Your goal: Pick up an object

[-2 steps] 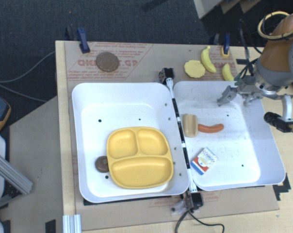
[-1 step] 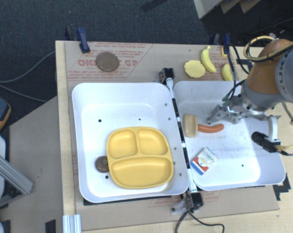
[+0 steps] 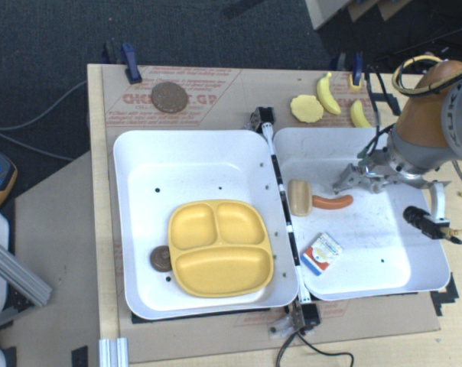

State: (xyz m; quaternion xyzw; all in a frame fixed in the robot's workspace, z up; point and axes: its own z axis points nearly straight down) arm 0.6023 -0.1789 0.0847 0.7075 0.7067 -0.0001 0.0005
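1. Gripper (image 3: 352, 180) sits low in the right bin (image 3: 414, 277), just beside the right end of the orange sausage (image 3: 332, 201); its dark fingers look spread apart, and we see nothing between them.

2. We count three candidates in this bin: the sausage near the middle, a tan bread-like block (image 3: 298, 196) touching the sausage's left end, and a small red, white and blue packet (image 3: 321, 252) nearer the front.

3. We judge the sausage the likeliest target. It is thin and round, so it could roll or squirt out as the fingers close, particularly if they meet it off-centre.

4. We also see a crowding risk: with the block touching the sausage, a descent slightly to the left may nudge both and leave the grasp empty.

5. The yellow divided plate (image 3: 219, 247) and a brown disc (image 3: 161, 258) lie in the left bin (image 3: 139, 174), well apart from the gripper, so we expect no interference there.
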